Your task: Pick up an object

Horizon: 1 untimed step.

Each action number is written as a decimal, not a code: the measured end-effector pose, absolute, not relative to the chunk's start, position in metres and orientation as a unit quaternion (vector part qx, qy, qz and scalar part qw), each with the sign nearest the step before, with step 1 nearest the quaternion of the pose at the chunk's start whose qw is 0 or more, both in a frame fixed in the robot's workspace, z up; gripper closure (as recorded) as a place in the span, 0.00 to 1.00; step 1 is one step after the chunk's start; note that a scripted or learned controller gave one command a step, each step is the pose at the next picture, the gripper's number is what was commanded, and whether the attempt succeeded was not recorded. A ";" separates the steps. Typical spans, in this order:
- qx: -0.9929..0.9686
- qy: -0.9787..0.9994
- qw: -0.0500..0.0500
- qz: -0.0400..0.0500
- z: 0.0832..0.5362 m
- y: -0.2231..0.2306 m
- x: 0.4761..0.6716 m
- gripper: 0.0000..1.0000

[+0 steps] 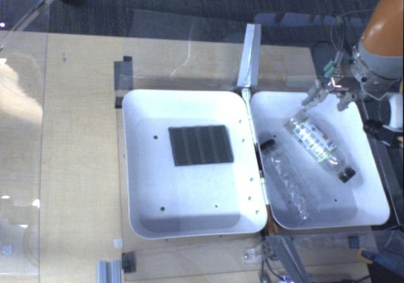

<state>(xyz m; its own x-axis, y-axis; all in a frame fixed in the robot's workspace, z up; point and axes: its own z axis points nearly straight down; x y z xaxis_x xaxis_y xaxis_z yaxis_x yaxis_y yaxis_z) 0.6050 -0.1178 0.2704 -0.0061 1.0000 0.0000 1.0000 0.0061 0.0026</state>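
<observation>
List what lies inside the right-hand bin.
Two clear plastic bottles with black caps lie in the right bin: a labelled bottle and a crumpled bottle beside it. The gripper hangs over its far rim, covering that edge.

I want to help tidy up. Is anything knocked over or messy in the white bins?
Two clear plastic bottles lie on their sides in the right bin: one with a label and one without. The dark ridged mat in the left bin lies flat.

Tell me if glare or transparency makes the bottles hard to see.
Camera view: the unlabeled clear bottle nearly blends into the right bin; the labeled bottle reads clearly; bright glare washes the bench's left edge; end effector slightly blurred.
</observation>
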 end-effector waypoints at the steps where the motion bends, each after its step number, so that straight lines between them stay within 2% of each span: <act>1: 0.703 0.711 0.003 0.003 0.282 -0.116 0.607 1.00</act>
<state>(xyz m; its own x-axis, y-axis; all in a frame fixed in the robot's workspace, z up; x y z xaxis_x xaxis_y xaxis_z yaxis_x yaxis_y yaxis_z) 0.6067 -0.1164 0.2819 -0.0109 0.9999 0.0003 0.9999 0.0109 0.0079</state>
